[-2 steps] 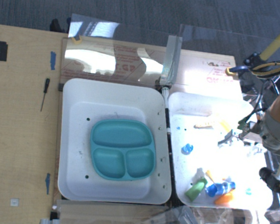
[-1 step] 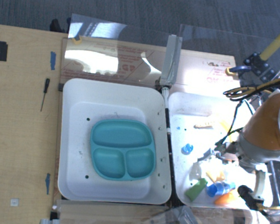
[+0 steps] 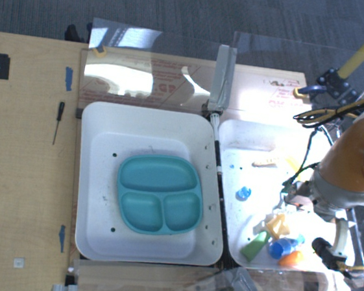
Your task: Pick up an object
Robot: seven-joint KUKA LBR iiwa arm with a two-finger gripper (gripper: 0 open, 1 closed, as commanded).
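Worktop [image 3: 17, 155], two white bins.
Left bin [image 3: 87, 229]: teal divided plate [image 3: 160, 193], alone.
Right bin [image 3: 233, 154]: arm [image 3: 353, 161] over its right side, tool [image 3: 292, 201] just above the clutter. Open or closed, cannot tell.
Near corner: green piece [image 3: 254, 246], blue piece [image 3: 279, 248] and orange piece [image 3: 293, 256], packed together (a grab there may catch two).
Small blue thing [image 3: 243, 193] lies apart. Probably the cleaner pick: straight down, centred.

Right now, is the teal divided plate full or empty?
Empty: the three compartments of the teal divided plate show bare teal, nothing inside. It lies in the left bin.
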